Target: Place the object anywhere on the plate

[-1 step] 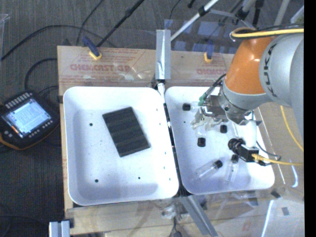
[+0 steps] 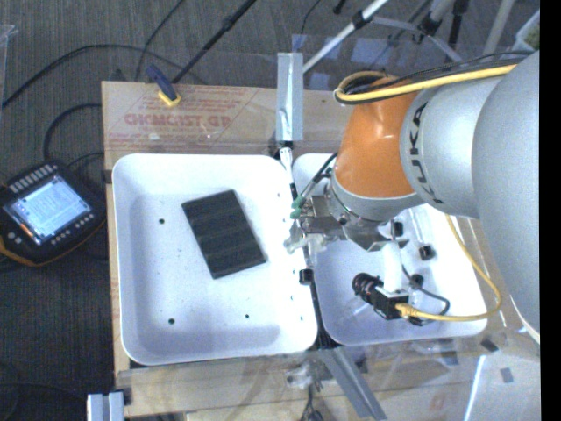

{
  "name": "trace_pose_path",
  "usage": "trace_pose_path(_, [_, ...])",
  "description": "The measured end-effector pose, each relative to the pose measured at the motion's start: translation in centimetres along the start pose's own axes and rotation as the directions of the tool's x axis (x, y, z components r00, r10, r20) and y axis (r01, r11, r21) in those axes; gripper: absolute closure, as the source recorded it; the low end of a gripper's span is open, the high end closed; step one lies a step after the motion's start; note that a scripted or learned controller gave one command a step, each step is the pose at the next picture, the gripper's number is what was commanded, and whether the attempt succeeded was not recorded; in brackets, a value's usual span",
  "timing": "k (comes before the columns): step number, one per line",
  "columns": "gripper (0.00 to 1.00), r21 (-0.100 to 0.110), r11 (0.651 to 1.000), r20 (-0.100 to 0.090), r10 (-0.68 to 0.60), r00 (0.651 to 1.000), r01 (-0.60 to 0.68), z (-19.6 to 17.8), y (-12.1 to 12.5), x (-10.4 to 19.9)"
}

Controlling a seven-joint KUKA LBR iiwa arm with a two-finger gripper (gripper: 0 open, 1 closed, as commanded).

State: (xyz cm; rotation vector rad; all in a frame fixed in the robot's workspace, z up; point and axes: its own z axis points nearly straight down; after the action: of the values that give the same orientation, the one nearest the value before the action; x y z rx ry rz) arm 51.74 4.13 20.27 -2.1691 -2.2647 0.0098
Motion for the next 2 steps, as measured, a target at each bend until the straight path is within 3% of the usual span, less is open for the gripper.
trace_pose_path(1, [1.0,-0.002,0.94,0.004,-0.342,0.94,0.342,-7.8,6.4,2.9])
trace_pose_path(2, [1.0,-0.001,0.862,0.002,-0.508,0.862,0.508,-1.9,3.8,6.2])
